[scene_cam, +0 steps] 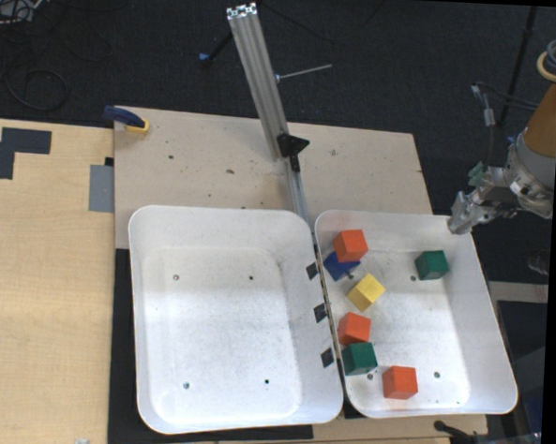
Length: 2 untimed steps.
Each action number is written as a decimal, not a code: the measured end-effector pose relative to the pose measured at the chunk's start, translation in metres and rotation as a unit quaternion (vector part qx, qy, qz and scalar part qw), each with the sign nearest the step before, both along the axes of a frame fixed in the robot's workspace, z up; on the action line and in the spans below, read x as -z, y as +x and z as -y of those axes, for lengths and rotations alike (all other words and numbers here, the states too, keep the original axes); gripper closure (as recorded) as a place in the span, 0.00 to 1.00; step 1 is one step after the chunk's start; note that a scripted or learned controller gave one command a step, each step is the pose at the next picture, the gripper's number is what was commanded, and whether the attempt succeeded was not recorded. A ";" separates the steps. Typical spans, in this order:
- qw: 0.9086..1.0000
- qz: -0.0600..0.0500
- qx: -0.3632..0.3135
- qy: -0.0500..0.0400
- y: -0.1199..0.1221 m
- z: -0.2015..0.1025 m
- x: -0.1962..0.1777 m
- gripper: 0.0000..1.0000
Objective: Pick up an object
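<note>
Scanning from the left bin [164, 247], bare white, across to the right bin [480, 304]: blocks cluster along the divider, while the green block [431, 264] sits alone, light, rigid, easiest pinched across flat sides. The gripper [466, 214] hovers by that bin's far corner; its grip can't be told.

Slanted aluminium bar [265, 84] with black bracket [291, 146], blue-and-yellow clamp [126, 119] on bench edge
</note>
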State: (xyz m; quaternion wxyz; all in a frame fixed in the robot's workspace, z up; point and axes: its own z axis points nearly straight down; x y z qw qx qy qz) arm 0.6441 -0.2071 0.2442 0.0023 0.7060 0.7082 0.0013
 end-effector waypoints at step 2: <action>1.000 -0.004 -0.001 0.002 -0.028 -0.100 0.003 1.00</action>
